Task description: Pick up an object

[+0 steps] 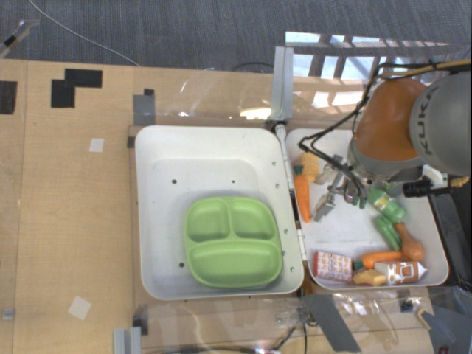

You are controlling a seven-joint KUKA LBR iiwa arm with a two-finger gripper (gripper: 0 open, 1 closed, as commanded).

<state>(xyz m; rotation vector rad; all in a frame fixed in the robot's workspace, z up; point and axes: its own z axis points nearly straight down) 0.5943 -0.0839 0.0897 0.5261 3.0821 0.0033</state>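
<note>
One end effector [341, 195] is at work here, hanging low over the right bin [439, 271] at the end of the grey arm [442, 127] with its orange band [387, 120]. Its two metal fingers point down and to the left with a visible gap between them, so it looks part open, and I see nothing between them; from where I stand it holds nothing. Under it the bin floor is bare white, with a carrot [302, 195] lying along the bin's left wall just beside it and a small yellowish piece [310, 167] above that. To its right a green vegetable [388, 216] lies near the arm, and along the near edge sit a red-and-white packet [333, 265], a second carrot [383, 257] and a small white bottle [402, 273], packed close together. Further out, the left bin [158, 161] holds a green divided plate [233, 240], and both bins rest on the wooden table [66, 220]. I'd judge the pick is at the approach step, no object yet taken. The next move, I think, calls for shifting over one item, likely the left carrot as the closest, lining the fingers across it, dropping and closing.
</note>
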